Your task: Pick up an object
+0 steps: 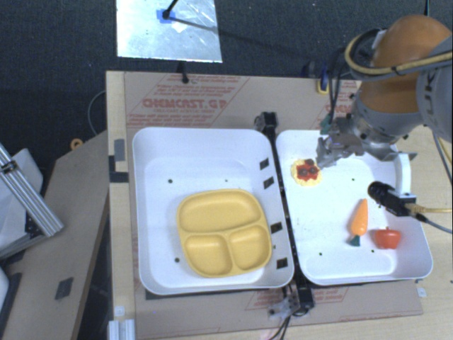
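Nearest you, a toy tomato (pixel 386 238) lies toward 5 o'clock in the right bin (pixel 333 261). A toy carrot (pixel 359 218) lies just beside it at its 10 o'clock, green end nearest you. In the left bin (pixel 163 204), a yellow divided plate (pixel 224 231) sits toward 6 o'clock. Farther back, a small round toy pizza (pixel 306 171) rests at the right bin's 11 o'clock. The gripper (pixel 327 153) hangs close at the pizza's 1 o'clock; you cannot tell whether it is spread or pressed together.
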